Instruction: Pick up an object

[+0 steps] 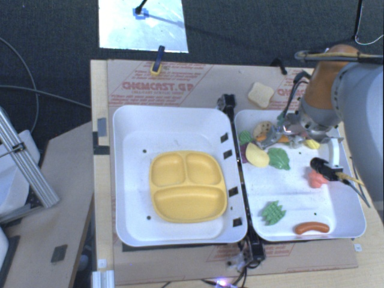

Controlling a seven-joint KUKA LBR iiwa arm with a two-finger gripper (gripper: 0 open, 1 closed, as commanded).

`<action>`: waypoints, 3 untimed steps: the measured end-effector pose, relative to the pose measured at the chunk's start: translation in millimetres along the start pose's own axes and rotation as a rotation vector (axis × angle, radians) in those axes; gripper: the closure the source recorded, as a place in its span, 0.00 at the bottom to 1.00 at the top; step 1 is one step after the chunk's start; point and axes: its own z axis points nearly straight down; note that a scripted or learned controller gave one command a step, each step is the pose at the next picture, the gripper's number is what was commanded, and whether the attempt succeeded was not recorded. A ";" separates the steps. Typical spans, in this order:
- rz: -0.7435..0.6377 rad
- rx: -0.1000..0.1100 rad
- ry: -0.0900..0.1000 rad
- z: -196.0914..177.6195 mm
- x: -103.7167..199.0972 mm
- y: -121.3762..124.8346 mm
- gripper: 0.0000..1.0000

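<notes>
Pincer [271,138] low in right bin [351,224], above toy food

Shiny sheet [144,17] (blue clip [158,59] nearby)

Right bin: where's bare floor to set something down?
Bare floor in the right bin lies mid-bin, between the upper green leaf and the sausage. It's crowded along the far edge around the claw and yellow piece.
</notes>
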 end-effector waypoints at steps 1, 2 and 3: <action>0.013 -0.012 -0.002 1.6 -62.0 -70.4 0.00; 0.002 -0.020 -0.001 -10.5 -57.3 -65.3 1.00; 0.010 -0.010 0.001 3.5 -68.8 -128.0 1.00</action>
